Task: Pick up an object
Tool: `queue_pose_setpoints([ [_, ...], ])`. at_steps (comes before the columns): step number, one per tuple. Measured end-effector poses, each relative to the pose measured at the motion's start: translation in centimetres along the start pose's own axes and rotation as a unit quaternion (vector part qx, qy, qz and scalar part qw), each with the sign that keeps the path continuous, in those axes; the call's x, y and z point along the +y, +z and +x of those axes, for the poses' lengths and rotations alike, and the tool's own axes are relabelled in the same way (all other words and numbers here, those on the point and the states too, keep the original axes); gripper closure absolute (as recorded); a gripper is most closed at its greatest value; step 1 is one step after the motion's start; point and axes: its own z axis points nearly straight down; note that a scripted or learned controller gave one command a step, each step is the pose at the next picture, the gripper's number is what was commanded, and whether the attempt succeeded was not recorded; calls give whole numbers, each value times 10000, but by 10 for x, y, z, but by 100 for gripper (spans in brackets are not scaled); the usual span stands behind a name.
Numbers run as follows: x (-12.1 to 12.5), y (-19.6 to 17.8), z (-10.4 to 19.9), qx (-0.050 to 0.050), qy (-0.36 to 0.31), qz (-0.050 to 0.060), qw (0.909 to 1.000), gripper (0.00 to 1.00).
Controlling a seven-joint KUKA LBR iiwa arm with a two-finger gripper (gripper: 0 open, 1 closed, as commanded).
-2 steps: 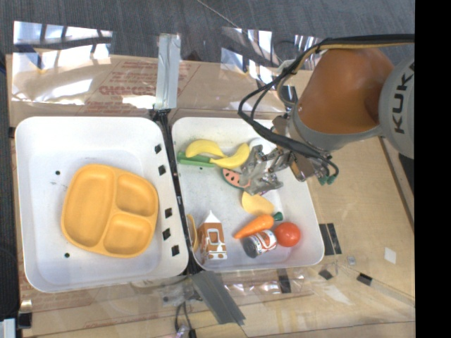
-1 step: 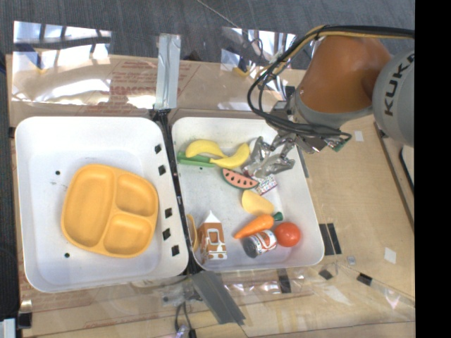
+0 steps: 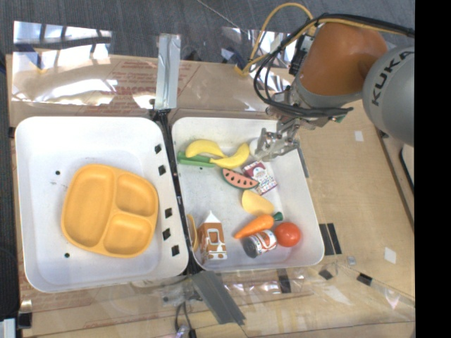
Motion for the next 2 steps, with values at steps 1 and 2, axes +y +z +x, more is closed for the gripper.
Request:
queue_pose_setpoints([
  [1, 0, -1, 1, 2, 10, 1, 10000, 0],
  [2, 26, 66, -18, -1, -161, 93, 9998, 0],
])
